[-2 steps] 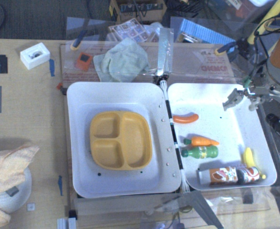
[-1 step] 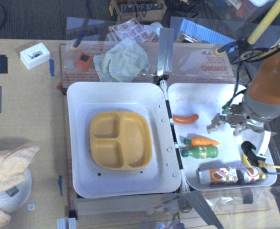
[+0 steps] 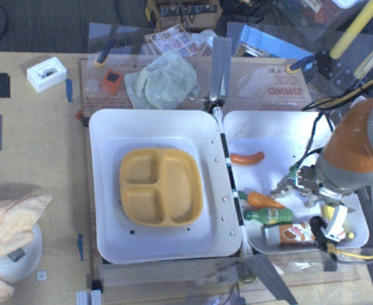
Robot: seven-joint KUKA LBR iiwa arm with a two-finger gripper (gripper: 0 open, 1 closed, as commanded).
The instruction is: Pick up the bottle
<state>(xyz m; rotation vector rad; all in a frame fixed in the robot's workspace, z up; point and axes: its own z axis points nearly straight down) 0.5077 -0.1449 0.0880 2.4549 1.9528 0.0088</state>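
White plastic: 2 shallow bins side by side on a bench (image 3: 33,138).

Left bin (image 3: 103,170): a yellow plate (image 3: 161,187) with 3 compartments lies flat in the middle.

Right bin (image 3: 269,129): an orange-red sausage (image 3: 246,158) near the left wall, well apart from the rest. Lower down a carrot (image 3: 264,201) lies on its side. The green bottle (image 3: 270,216) lies on its side just beneath the carrot, close to the bin's near-left corner, cap pointing left. A second bottle (image 3: 293,234), pale with a red label, lies just below and right of the green one, along the near wall.

The arm (image 3: 358,148) reaches in from the right, orange band above the grey wrist. The gripper (image 3: 295,184) hangs over the middle of the right bin, just up and right of the carrot, apart from both bottles. Open or closed: cannot tell from here. Nothing seen in its grasp.

Behind the bins: a crumpled green cloth (image 3: 164,81). Far left on the bench: a small white box (image 3: 46,74).
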